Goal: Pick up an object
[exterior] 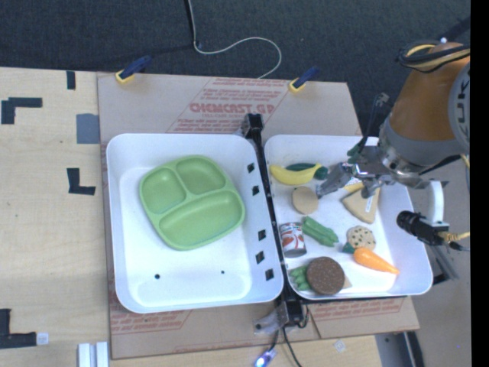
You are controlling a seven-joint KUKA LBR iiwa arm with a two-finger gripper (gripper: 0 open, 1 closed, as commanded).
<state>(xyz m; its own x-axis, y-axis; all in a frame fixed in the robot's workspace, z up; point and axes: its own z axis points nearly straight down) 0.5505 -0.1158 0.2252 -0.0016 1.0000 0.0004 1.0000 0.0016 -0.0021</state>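
Observation:
My gripper (353, 187) hangs over the upper middle of the right bin (412, 281), open, with nothing between its fingers. One dark finger (333, 181) points left toward a yellow banana (294, 174); the other sits over a pale cheese wedge (359, 206). A tan round piece (306, 201) lies just below the banana. Lower in the bin are a green pepper (319, 232), a small can (292, 239), a speckled cracker (361, 238), an orange carrot (374, 261) and a brown patty (325, 275).
The left bin (130, 281) holds a green divided plate (192, 201). A black divider with clips (262, 205) runs between the bins. The arm's grey and orange wrist (428, 121) rises at the right. A black cable fitting (416, 224) sticks out beside the bin's right rim.

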